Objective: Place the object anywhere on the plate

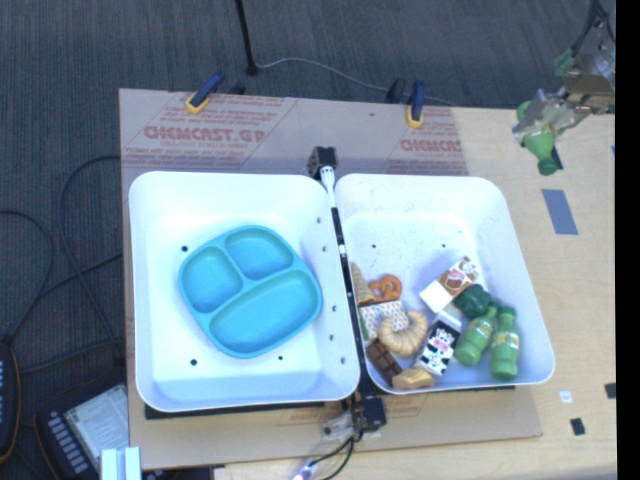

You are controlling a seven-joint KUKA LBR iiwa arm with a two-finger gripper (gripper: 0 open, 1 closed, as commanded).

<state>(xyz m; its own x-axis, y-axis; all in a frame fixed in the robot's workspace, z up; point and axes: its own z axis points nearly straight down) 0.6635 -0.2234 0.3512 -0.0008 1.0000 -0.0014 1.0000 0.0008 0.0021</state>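
The gripper point(545, 138) sits at the upper right of the frame, well above and to the right of the right bin point(500, 213), over the bare tan surface point(580, 298). A small green object point(543, 152) shows at its lower end, and it appears to be pinched between the fingers, though the detail there is too small and blurred to be sure of the grip. The blue plate point(251, 290), with three compartments, lies tilted in the middle of the left bin point(160, 208), far from the gripper on the other side of the frame. The two white bins stand side by side, touching along a shared middle edge where a dark strip runs from top to bottom. In the right bin, a heap of small toy foods is gathered in the lower part: a pretzel point(384, 289) near the divider, a croissant point(405, 335) just below it, two green bottles point(491, 338) lying next to each other at the lower right, a dark green piece point(471, 301) just above them, a black-and-white cow-patterned carton point(437, 346) beside the croissant, and a white block point(436, 295) near the middle. Two clamps, one yellow and blue point(205, 91), one blue and yellow point(415, 103), grip the top edge of the board under the bins.
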